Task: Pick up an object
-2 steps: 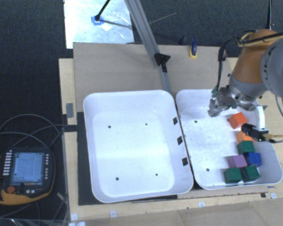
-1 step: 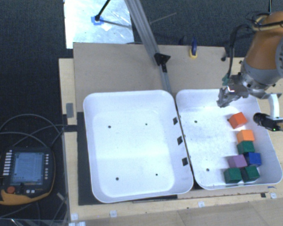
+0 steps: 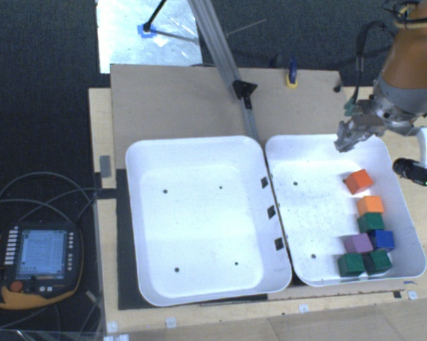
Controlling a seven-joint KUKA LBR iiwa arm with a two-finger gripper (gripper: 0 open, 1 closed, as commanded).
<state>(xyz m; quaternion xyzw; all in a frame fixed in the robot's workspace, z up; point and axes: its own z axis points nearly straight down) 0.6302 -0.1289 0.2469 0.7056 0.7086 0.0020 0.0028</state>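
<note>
Several small blocks lie along the right side of the right bin (image 3: 309, 268): an orange-red block (image 3: 357, 181) farthest back, an orange block (image 3: 370, 204), a dark green block (image 3: 370, 221), a blue block (image 3: 383, 239), a purple block (image 3: 357, 243), and two green blocks (image 3: 351, 264) (image 3: 377, 261) at the front corner. My gripper (image 3: 345, 141) hangs over the bin's back right part, above and slightly left of the orange-red block, with nothing visibly in it.
The left bin (image 3: 149, 225) sits beside the right one on the brown bench. A metal pole (image 3: 222, 53) slants in from the top. A teach pendant (image 3: 37, 262) with cables lies on the floor at left.
</note>
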